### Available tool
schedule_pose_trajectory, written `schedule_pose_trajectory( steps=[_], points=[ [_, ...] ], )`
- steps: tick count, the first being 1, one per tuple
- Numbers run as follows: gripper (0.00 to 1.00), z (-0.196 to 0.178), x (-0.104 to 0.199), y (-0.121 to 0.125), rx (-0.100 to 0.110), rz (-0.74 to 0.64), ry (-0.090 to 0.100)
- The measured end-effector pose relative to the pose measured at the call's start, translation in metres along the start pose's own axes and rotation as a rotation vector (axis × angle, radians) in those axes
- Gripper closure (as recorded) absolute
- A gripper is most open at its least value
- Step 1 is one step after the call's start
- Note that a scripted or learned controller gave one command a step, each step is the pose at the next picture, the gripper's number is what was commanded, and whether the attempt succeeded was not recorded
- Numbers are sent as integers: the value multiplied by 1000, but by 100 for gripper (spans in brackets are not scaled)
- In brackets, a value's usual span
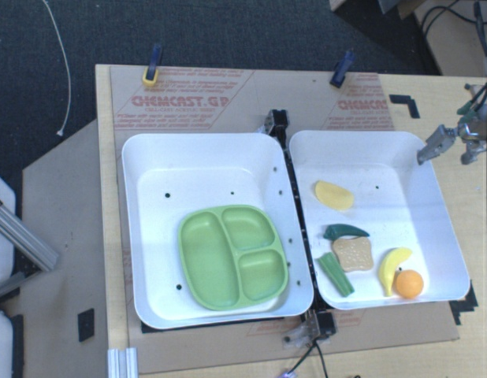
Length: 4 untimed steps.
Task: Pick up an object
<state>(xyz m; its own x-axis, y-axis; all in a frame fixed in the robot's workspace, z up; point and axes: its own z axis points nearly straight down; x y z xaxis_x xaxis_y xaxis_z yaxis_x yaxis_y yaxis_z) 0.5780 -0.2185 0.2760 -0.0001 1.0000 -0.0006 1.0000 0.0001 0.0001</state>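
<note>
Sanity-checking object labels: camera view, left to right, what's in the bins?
green divided plate → yellow piece → toast slice → banana → orange → gripper at the right bin's far corner.

Two white bins sit side by side, the left bin (pixel 149 172) and the right bin (pixel 433 211). One green divided plate (pixel 232 256) lies in the left. Six toy foods fill the right: pale yellow piece (pixel 333 195), dark green piece (pixel 346 231), bread slice (pixel 354 253), green stalk (pixel 335 274), banana (pixel 390 264), orange (pixel 409 283).

Lighting is bright and even from overhead. The white bins (pixel 369 164) are nearly washed out, soft shadows hug their inner walls, and focus softens toward 3 o'clock.
</note>
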Motion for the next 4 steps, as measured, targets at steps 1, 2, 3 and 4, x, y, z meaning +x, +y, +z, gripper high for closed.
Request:
schedule_pose_trajectory(
  steps=[1, 2, 3, 4],
  points=[
    [0, 62, 6, -2, 7, 0, 3],
    [0, 111, 0, 4, 5, 0, 2],
    [0, 154, 2, 8, 5, -1, 2],
    [100, 141, 1, 9, -1, -1, 0]
  ],
)
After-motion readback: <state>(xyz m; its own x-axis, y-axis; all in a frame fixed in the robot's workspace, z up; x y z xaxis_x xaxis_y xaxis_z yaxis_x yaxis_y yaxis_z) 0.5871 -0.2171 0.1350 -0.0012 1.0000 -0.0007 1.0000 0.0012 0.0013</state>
